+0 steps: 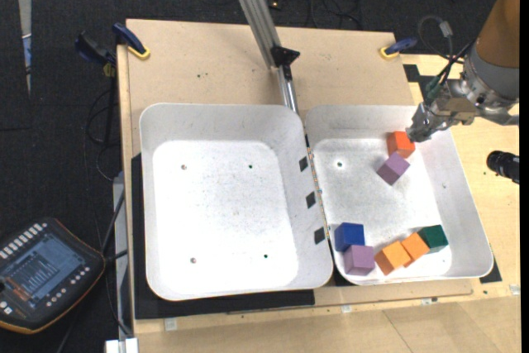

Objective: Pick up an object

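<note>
Camera view: orange block (pixel 400 143) just below gripper (pixel 423 131) (fingers' state unclear), touching.

arm (pixel 500 37) cut off by right edge, only wrist end visible. gripper (pixel 423 130) too small and blurred to read; contact with orange block (pixel 401 143) unclear. pendant (pixel 41 273) clipped at left edge, screen text illegible. dark object (pixel 506 164) on desk (pixel 207 62) cropped at right.
</note>
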{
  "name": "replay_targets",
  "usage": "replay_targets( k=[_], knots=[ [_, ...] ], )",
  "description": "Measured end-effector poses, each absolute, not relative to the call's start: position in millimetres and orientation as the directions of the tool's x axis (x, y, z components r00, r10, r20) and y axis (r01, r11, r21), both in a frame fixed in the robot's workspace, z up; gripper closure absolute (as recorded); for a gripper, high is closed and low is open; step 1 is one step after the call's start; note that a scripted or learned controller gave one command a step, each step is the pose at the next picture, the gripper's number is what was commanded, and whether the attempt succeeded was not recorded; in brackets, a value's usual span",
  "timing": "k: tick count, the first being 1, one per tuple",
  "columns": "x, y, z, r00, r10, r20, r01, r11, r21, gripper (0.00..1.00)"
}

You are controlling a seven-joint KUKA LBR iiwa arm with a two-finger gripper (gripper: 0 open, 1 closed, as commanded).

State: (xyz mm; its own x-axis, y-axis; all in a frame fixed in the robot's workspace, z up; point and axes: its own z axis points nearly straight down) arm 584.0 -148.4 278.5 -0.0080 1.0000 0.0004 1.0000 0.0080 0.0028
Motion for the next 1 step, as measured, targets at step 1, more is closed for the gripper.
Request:
replay_targets(
  k=[1],
  knots=[
    [603.6,-95.3,273.1,-0.007,1.0,0.001,1.0,0.007,0.002,1.0]
  ],
)
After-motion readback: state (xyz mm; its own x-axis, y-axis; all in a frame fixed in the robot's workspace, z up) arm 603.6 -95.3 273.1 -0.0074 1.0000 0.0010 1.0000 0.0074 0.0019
